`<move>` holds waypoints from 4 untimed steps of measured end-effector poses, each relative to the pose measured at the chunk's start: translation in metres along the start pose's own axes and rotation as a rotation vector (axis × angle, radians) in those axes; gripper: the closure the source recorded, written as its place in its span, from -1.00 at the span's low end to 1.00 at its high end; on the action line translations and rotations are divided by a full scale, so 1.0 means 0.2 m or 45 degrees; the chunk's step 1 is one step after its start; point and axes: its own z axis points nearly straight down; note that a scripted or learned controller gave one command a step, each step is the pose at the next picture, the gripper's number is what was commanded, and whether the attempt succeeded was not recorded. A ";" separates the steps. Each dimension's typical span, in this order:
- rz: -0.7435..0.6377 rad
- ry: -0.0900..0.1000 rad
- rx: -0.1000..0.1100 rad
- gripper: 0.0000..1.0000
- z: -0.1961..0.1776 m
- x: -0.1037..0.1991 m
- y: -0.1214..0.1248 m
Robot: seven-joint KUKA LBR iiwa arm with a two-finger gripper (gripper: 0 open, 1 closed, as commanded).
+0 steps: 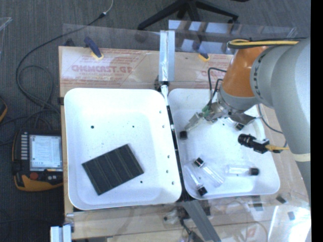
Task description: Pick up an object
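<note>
The arm [272, 79] reaches over the right bin [267, 185]. Its tool [187, 129] hangs low with one finger seen, so I cannot tell its opening. The clear tubes [209, 174] lie nearer the front; being smooth, they could slip away.

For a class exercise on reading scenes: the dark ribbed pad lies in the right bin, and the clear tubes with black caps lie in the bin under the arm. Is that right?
Not quite. The camera view shows the pad in the left bin, not the right. The rest holds: the tubes lie in the right bin, under the arm.
</note>
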 end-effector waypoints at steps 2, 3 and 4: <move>-0.489 -0.010 -0.011 -1.00 -0.01 0.10 -0.65; -0.543 -0.020 -0.009 -1.00 -0.02 0.21 -0.62; -0.522 -0.009 0.002 -1.00 -0.01 0.16 -0.47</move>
